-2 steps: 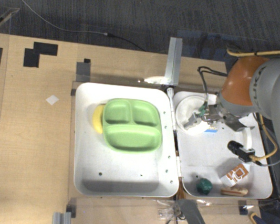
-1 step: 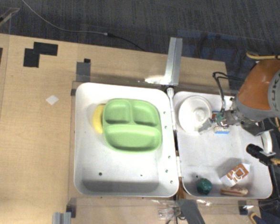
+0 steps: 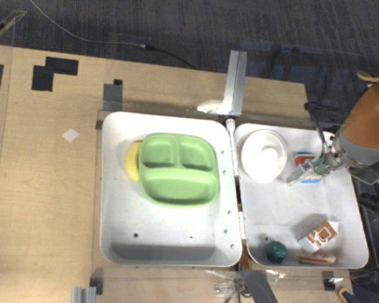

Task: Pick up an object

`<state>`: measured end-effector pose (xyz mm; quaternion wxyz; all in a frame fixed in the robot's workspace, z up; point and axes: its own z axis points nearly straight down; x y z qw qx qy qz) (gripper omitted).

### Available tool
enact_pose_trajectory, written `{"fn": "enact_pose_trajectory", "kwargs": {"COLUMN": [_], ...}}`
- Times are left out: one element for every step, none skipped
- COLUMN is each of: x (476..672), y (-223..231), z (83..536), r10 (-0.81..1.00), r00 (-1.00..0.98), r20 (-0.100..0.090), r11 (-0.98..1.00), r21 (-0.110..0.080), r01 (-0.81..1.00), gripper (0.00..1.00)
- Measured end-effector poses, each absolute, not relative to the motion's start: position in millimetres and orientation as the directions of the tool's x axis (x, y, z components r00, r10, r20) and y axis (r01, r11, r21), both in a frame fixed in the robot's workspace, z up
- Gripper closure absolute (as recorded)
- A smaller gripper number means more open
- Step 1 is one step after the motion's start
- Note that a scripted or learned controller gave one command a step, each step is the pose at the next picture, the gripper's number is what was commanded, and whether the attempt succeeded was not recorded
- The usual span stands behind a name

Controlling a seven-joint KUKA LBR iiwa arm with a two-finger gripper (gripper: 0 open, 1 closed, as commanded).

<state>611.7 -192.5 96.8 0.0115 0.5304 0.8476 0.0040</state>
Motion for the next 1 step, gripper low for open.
{"fn": "enact_pose_trajectory", "kwargs": {"x": [606.7], "y": [-204.4], "z": [97.0], "r10": [0.867], "r00": [-0.498], "r20": [-0.018], "r11": [0.498], "r21": [0.02], "r01": [0.867], "gripper": [0.0]}}
